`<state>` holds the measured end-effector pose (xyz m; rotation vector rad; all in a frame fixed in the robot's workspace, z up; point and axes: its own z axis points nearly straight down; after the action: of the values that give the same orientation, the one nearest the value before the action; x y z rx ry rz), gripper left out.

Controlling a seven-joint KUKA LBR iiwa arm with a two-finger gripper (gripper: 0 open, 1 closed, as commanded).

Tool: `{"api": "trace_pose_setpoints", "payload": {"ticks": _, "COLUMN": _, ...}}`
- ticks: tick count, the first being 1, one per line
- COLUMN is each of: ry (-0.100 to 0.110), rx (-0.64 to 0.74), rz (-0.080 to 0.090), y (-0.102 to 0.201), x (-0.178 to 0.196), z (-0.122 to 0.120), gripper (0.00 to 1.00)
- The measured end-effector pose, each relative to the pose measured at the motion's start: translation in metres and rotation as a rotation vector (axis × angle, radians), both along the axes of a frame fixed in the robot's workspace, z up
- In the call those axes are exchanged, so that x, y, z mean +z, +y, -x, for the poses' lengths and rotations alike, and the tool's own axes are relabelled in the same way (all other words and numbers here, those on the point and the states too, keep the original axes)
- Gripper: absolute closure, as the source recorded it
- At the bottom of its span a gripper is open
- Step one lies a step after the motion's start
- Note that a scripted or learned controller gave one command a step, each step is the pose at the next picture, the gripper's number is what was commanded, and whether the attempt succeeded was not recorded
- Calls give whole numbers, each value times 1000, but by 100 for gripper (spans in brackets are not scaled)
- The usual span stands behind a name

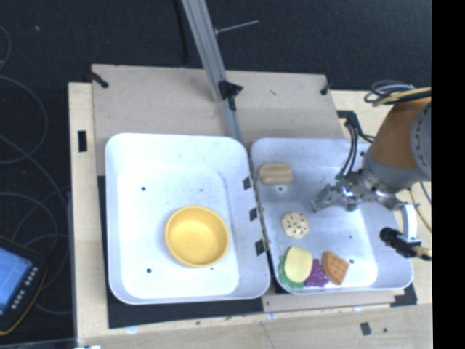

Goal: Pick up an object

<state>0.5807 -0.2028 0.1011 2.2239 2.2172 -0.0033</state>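
Toy food cluster (pixel 311 267) is sitting at the right bin's (pixel 363 158) near edge; your end effector (pixel 330 197) is hovering above, grip state indiscernible, approach pending.

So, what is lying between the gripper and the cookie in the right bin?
Nothing: in the camera view, only bare white floor of the right bin separates the gripper from the cookie.
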Motion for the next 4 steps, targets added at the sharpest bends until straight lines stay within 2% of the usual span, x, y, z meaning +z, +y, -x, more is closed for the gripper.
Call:
{"api": "trace_pose_setpoints", "payload": {"ticks": 1, "ry": -4, "rx": -3, "rz": 0, "y": -1, "x": 12, "z": -1, "gripper": 100}}
{"api": "trace_pose_setpoints", "payload": {"ticks": 2, "ry": -8, "rx": 3, "rz": 0, "y": -2, "x": 76, "z": -1, "gripper": 100}}
{"api": "trace_pose_setpoints", "payload": {"ticks": 3, "ry": -6, "rx": 6, "rz": -1, "y": -4, "x": 103, "z": -2, "gripper": 100}}
{"api": "trace_pose_setpoints", "payload": {"ticks": 4, "ry": -3, "rx": 9, "rz": -3, "y": 38, "x": 117, "z": 14, "gripper": 100}}
